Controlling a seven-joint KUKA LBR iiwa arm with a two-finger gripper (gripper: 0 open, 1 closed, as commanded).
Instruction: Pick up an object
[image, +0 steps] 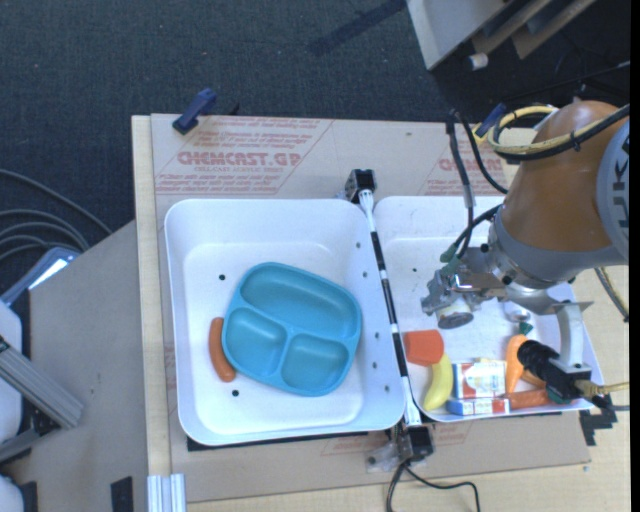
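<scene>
My gripper (447, 304) hangs over the middle of the right bin (412, 255), above bare white floor, and I see nothing held in it. Just below it lies an orange-red block (424, 346). A yellow banana (438, 384) sits near the bin's front edge. Beside the banana is a white and red box (481, 386), and an orange carrot (514, 360) stands just right of the box.
The left bin (200, 250) holds a blue divided plate (291, 328) with an orange sausage (219, 350) along its left side. A black rail (381, 275) separates the bins. The arm's orange band (560, 180) covers the right bin's far right part.
</scene>
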